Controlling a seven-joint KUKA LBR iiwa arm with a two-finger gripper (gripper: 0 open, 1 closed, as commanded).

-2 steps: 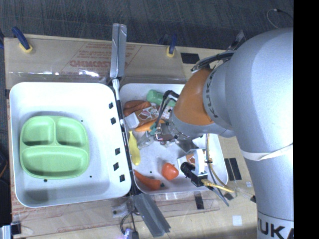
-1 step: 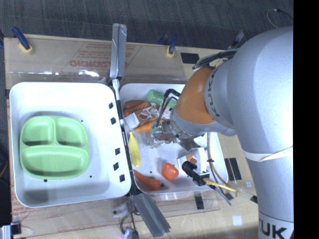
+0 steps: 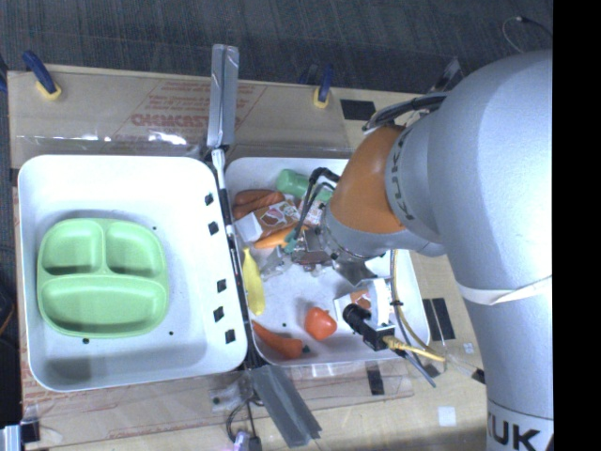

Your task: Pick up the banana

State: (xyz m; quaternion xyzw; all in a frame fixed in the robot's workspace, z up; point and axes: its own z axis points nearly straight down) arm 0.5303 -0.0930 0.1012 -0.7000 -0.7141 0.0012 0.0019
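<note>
The banana (image 3: 252, 285) is a slim yellow fruit lying lengthwise against the left wall of the right bin (image 3: 246, 172). My gripper (image 3: 300, 241) hangs low over the middle of that bin, a little up and to the right of the banana, among a cluster of items. The grey arm with its orange band (image 3: 371, 195) reaches in from the right and hides much of the bin's right half. Nothing yellow shows at the gripper.
The right bin also holds a brown item (image 3: 255, 200), a green item (image 3: 293, 182), an orange piece (image 3: 272, 239), an orange-red round fruit (image 3: 320, 322) and a red-orange one (image 3: 278, 342). A green divided tray (image 3: 101, 275) lies in the left bin (image 3: 113, 172).
</note>
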